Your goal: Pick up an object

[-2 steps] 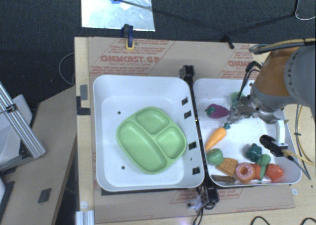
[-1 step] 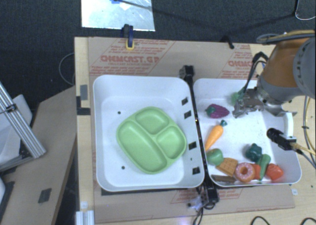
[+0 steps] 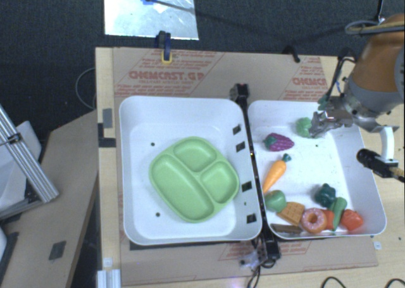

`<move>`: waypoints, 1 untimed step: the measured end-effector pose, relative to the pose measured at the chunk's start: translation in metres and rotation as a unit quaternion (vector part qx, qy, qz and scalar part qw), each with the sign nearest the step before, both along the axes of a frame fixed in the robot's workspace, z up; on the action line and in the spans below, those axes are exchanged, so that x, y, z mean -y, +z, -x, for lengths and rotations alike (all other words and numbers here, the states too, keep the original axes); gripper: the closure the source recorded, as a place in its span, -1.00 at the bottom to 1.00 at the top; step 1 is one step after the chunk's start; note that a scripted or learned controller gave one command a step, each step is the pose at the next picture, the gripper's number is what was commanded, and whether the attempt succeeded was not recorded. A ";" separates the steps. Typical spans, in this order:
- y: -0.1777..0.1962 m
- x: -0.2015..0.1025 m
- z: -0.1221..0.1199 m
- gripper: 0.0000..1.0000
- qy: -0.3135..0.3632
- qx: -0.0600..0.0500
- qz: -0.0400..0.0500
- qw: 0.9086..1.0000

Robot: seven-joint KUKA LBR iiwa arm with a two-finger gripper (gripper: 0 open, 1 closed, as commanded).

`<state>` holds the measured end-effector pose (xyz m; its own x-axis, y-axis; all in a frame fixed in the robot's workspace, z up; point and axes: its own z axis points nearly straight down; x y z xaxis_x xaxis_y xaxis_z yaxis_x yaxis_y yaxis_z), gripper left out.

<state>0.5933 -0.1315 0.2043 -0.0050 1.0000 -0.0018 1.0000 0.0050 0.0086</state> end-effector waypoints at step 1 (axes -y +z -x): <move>0.022 0.000 -0.001 1.00 0.000 -0.002 -0.001 1.000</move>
